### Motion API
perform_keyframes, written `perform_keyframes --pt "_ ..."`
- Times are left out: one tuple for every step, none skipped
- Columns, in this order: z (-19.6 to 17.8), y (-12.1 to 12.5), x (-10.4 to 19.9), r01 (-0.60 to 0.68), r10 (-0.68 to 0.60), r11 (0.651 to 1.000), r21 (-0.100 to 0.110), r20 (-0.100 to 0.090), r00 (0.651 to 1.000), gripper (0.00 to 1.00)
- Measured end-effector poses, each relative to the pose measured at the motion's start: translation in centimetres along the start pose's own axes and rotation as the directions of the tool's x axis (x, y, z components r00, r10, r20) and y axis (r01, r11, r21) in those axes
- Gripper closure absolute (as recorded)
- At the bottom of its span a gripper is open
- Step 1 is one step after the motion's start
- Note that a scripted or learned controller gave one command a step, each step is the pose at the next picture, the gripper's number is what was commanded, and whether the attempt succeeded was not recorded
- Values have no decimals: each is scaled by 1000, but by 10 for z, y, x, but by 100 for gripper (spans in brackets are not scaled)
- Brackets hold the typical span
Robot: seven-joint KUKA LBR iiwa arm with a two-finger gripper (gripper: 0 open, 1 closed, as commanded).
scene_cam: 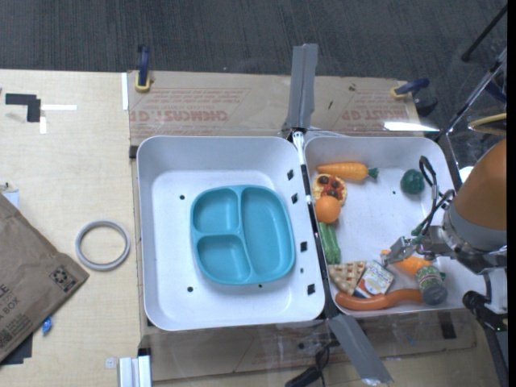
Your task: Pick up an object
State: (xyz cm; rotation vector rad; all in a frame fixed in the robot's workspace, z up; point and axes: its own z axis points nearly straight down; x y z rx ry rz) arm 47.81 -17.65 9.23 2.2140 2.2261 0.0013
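The right bin [379, 224] holds several toy foods. A carrot [347, 170] lies at the back, with a tart [330, 187], an orange [327, 209] and a green pod [329, 243] down the left wall. At the front are a waffle [347, 275], a small carton [376, 280], a red sausage [379, 300] and a green bottle [431, 285]. A dark green pepper [413, 181] sits at the back right. My gripper [401, 252] hangs low over the front right of this bin, just above a small orange piece [414, 265]. Nothing visibly sits in its grasp.
The left bin [161, 216] holds a teal divided plate [242, 234]. A roll of tape [102, 243] and a brown cardboard box [28, 289] lie on the bench at the left. The arm's orange band [488, 192] overhangs the right bin's right wall.
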Motion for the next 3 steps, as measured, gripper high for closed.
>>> perform_keyframes --pt "-8 -1 0 -3 3 1000 2 0 1000 100" --pt "-44 51 -16 71 -71 998 2 0 998 100" --pt "-74 142 44 51 -51 999 2 0 999 100"
